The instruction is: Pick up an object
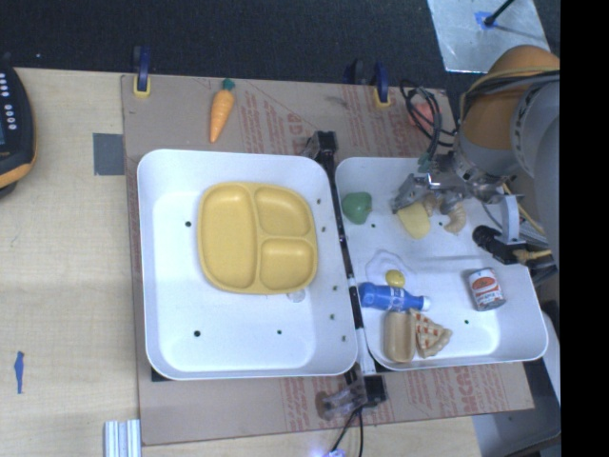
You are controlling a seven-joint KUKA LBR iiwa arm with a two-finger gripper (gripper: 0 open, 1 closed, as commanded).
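Note:
My gripper [430, 196] hangs low over the back of the right bin [533, 350], reaching in from the right. A pale yellow lump [415, 221] lies directly under its front edge, touching or nearly touching it. A small tan piece [456, 220] sits just to the right of the lump. A green rounded object [357, 207] rests at the bin's back left. Further forward lie a blue bottle [390, 299], a fried egg toy [390, 274], a hot dog [399, 336], a pizza slice [431, 335] and a small can [486, 288].
The left bin [162, 255] holds a yellow divided plate [257, 236]. An orange carrot [221, 110] lies on the brown board behind the left bin. A dark handset [13, 127] sits at the far left edge of the bench.

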